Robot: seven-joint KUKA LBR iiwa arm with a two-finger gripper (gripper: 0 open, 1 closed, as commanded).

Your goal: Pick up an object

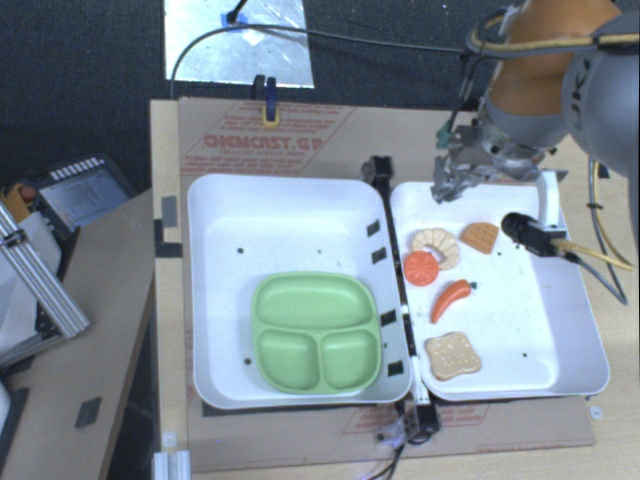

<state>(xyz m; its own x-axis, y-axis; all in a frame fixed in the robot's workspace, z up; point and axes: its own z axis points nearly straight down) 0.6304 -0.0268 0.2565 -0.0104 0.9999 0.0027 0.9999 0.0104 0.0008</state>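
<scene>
The right bin [560, 348] holds several toy foods: a pale shrimp [438, 243], a red tomato slice [421, 268], an orange-brown piece [481, 236], a red-orange chili pepper [452, 299] and a slice of toast [452, 356]. My gripper [452, 186] hangs over the far left part of this bin, above and behind the shrimp. Its fingers point down and nothing shows between them.
The left bin [220, 218] holds a green divided plate [315, 330] near its front. A black clip divider [390, 268] runs between the two bins. The cardboard bench [270, 133] lies beneath, with a blue clamp [268, 96] at the back.
</scene>
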